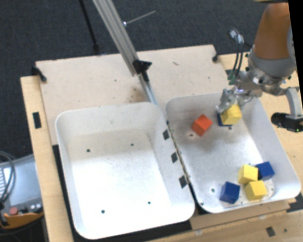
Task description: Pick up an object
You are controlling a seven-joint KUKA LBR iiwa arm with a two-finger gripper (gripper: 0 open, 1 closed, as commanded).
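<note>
Looks like the grab step: gripper fingers closed on a yellow cube right of the orange cube, so next it just needs a clean lift.

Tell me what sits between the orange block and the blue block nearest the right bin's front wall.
Nothing: in the camera view, bare white bin floor runs from the orange block down to that blue block.
</note>
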